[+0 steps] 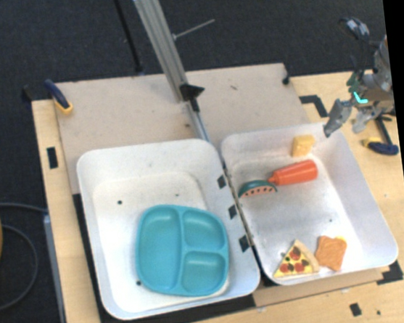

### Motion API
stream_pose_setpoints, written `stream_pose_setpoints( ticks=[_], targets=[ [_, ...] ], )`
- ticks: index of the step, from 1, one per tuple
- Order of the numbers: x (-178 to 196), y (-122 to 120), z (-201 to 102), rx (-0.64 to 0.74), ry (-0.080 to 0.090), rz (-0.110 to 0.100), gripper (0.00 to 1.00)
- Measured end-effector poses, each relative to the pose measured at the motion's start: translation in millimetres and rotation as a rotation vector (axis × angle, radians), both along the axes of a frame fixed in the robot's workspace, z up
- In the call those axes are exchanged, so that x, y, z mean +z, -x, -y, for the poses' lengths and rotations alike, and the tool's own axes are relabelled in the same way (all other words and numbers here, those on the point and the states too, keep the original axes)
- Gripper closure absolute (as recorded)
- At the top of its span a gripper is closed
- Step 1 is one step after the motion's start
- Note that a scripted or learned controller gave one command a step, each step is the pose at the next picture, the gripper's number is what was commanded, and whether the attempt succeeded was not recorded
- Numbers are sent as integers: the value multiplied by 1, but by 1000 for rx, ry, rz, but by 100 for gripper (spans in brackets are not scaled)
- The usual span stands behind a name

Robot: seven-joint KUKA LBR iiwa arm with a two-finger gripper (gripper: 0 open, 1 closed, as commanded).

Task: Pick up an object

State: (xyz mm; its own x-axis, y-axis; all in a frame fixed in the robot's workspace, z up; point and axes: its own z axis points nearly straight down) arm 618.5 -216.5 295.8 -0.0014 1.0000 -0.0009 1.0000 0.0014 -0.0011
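The right bin [352, 197] holds a yellow cheese block [302, 145] near its far edge. Below it lie an orange carrot [293, 174] and a watermelon slice [256, 188] beside the left wall. A pizza slice [296, 261] and an orange toast piece [331, 252] rest at the near edge. My gripper [348, 119] hovers just outside the bin's far right corner, up and to the right of the cheese block. It is open, with nothing between its fingers [332, 118].
A teal divided plate [182, 249] lies in the left bin [105, 205]. A slanted aluminium post [162, 45] rises behind the bins. Blue-handled clamps sit at the bench's far left corner [57, 96] and right edge [383, 146].
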Motion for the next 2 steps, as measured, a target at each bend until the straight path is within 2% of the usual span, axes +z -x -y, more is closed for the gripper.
stream_pose_setpoints(
  ticks=[1, 2],
  targets=[
    [1, -1, 0, 0, 1, 3, 0],
    [-59, 2, 8, -2, 0, -3, 0]
  ],
)
